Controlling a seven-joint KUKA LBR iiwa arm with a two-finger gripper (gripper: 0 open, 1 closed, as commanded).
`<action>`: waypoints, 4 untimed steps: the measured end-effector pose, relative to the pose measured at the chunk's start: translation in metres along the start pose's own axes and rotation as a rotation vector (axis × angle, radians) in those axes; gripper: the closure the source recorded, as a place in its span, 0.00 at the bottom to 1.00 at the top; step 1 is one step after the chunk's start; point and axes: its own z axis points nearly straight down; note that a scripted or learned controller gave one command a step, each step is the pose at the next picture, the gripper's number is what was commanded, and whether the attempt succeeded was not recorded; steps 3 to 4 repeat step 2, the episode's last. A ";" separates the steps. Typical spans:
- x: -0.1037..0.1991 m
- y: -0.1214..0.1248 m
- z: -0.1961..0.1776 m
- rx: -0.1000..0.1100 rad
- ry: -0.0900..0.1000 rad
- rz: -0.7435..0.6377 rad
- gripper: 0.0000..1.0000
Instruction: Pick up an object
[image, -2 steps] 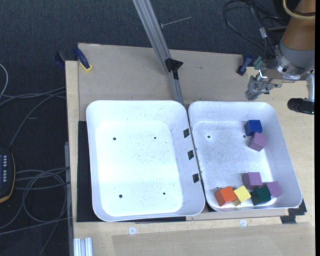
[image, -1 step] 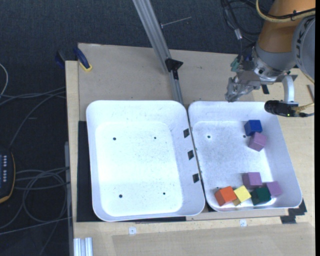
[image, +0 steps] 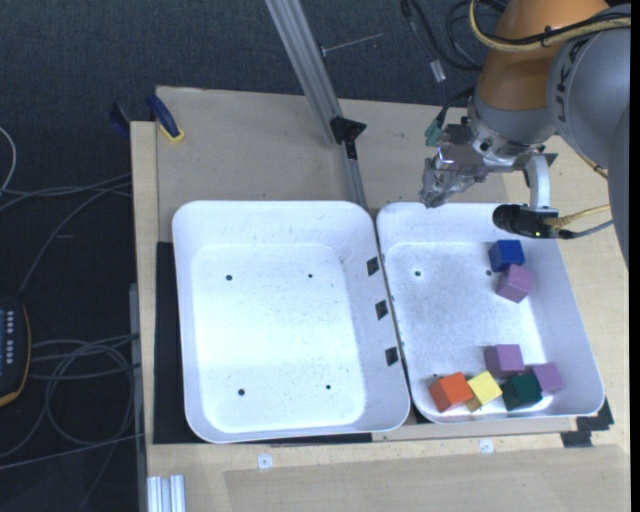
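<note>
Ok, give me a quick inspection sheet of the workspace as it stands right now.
Surface: wooden bench bearing left bin and right bin.
Job's things: in the right bin, blue cube, purple cube; near its front wall, orange cube, yellow cube, green cube, two more purple cubes.
Clutter: blue clamp.
Grippers: gripper over the right bin's far edge, holding nothing.
Cables: loose on the floor at left.
Surroundings: metal pole.
</note>
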 end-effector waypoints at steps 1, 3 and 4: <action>0.063 -0.003 0.003 0.000 0.001 -0.001 1.00; 0.113 0.005 0.007 -0.003 0.000 0.000 1.00; 0.113 0.005 0.007 -0.003 0.000 0.000 1.00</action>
